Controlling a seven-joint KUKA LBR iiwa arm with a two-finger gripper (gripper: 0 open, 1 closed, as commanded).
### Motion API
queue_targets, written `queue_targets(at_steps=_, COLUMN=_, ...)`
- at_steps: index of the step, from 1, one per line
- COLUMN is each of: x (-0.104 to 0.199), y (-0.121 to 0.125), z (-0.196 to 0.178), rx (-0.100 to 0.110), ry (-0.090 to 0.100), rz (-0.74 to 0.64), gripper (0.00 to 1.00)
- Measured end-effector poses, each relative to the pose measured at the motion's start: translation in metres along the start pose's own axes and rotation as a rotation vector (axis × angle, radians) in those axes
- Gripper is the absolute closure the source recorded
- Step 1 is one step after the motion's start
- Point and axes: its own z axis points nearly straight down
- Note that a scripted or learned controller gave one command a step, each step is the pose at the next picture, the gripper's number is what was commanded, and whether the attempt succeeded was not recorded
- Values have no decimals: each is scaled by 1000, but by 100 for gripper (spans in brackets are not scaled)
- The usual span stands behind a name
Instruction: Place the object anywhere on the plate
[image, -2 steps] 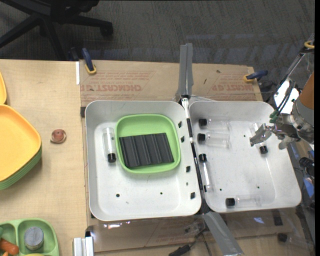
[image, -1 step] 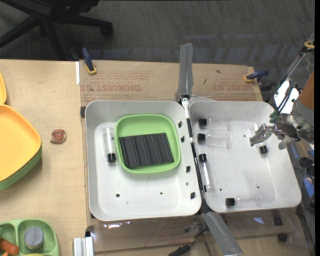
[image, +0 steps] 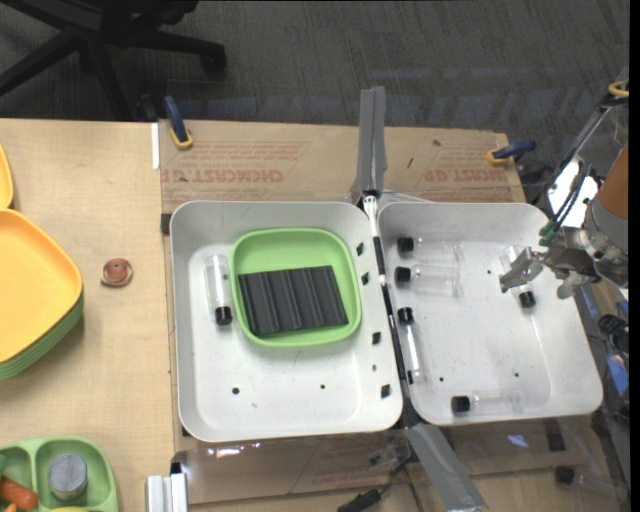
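You are at the pick step: the metal two-finger gripper (image: 540, 270) hangs low at the right white bin's (image: 560, 400) far-right side, its grip state unreadable. Clear black-capped vials (image: 428, 273) lie scattered there (one (image: 217, 288) rests beside the green square plate (image: 295, 286), left bin). Next, I judge, you need a centred descent onto one vial.

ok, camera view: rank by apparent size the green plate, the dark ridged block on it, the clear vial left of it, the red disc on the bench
1. green plate
2. dark ridged block
3. clear vial
4. red disc
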Motion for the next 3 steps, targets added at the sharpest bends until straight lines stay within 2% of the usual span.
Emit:
queue_targets(at_steps=1, x=-40, y=28, z=-112, rx=0, ry=-1, rz=110, gripper=0)
queue_targets(at_steps=2, x=-36, y=36, z=-121, rx=0, ry=-1, rz=190, gripper=0)
queue_targets(at_steps=3, x=-33, y=65, z=-153, rx=0, ry=-1, rz=289, gripper=0)
